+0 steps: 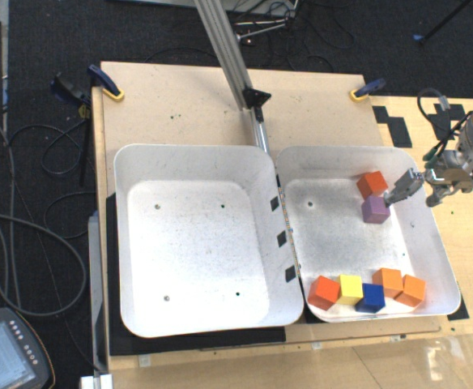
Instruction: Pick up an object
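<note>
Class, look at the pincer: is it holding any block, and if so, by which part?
Cannot be told: the pincer touches the purple block beside the orange block.

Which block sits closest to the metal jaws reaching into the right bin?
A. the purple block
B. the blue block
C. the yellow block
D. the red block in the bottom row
A: the purple block lies right beside the gripper in the upper part of the right bin, while the yellow block and blue block sit in the row along the bin's near edge.
</note>
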You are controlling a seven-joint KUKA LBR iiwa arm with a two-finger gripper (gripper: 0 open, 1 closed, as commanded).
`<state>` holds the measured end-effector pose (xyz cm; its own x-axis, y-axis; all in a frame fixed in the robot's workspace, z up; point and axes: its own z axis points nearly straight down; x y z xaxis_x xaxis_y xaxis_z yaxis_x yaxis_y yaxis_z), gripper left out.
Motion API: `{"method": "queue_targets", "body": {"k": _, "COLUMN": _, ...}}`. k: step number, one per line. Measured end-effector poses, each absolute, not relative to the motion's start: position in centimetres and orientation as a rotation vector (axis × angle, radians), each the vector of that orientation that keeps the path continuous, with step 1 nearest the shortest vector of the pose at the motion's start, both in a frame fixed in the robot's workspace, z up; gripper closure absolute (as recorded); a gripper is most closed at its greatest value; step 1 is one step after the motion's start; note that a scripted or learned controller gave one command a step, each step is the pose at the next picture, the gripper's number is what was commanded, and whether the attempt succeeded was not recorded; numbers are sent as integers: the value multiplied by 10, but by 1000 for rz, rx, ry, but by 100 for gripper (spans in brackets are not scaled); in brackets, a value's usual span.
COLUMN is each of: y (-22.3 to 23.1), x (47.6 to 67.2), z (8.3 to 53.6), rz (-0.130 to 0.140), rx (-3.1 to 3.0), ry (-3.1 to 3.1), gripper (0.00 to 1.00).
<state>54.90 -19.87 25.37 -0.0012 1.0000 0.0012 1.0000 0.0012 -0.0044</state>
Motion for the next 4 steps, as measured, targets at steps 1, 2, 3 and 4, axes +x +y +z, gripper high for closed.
{"method": "queue_targets", "body": {"k": 1, "y": -199, "x": 550, "z": 256, "rz": 0, "rx": -2220, "ry": -2223, "gripper": 0}}
{"method": "queue_targets", "body": {"k": 2, "y": -200, "x": 539, "z": 202, "rz": 5, "rx": -2220, "ry": -2217, "gripper": 0}}
{"method": "queue_targets", "body": {"k": 3, "y": -202, "x": 531, "z": 141, "rz": 5, "rx": -2219, "ry": -2216, "gripper": 0}}
{"method": "queue_targets", "body": {"k": 4, "y": -201, "x": 531, "z": 93, "rz": 2, "rx": -2222, "ry": -2221, "gripper": 0}}
